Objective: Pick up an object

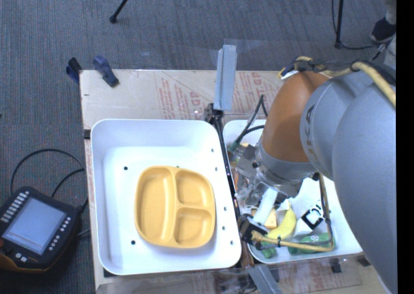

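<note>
Arm down in right bin (349,237), going for the clutter at its near-left corner.

Gripper (259,205) sits low over a yellow banana-like obj (284,223) w/ green bits (310,245) just beside it along the near edge; can't tell its state, wrist blocks it. Probably reaching here because the pickable stuff is piled there. Left bin (107,157) carries a yellow divided tray (174,207), mid-bin, well apart from the arm.

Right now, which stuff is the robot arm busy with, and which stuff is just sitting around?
For the job:
- gripper, down in the right bin
- the small objects there: a yellow banana-shaped toy, a green item

Just lying about:
- yellow divided plate in the left bin
- handheld screen on the floor
- blue clamps
</note>
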Controlling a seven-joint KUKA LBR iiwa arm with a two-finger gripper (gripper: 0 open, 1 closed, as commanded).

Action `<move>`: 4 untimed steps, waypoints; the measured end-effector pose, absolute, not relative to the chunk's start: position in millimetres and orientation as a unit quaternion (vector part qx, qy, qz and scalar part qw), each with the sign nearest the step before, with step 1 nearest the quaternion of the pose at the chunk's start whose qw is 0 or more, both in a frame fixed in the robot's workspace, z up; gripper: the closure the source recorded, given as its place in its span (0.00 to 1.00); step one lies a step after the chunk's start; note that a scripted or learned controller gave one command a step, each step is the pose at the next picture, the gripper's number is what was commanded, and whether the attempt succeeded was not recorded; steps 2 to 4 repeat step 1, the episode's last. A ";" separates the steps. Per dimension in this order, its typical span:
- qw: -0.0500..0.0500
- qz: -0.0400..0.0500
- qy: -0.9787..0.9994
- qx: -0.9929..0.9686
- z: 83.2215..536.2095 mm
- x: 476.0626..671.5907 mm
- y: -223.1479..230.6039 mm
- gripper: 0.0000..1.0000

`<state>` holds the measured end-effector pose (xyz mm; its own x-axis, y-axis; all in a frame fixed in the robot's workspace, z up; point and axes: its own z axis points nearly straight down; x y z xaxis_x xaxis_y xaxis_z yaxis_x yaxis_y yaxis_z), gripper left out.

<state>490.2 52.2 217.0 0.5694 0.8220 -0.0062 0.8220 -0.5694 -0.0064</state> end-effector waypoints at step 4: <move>0.002 0.004 -0.444 -0.896 204.8 528.6 -13.0 1.00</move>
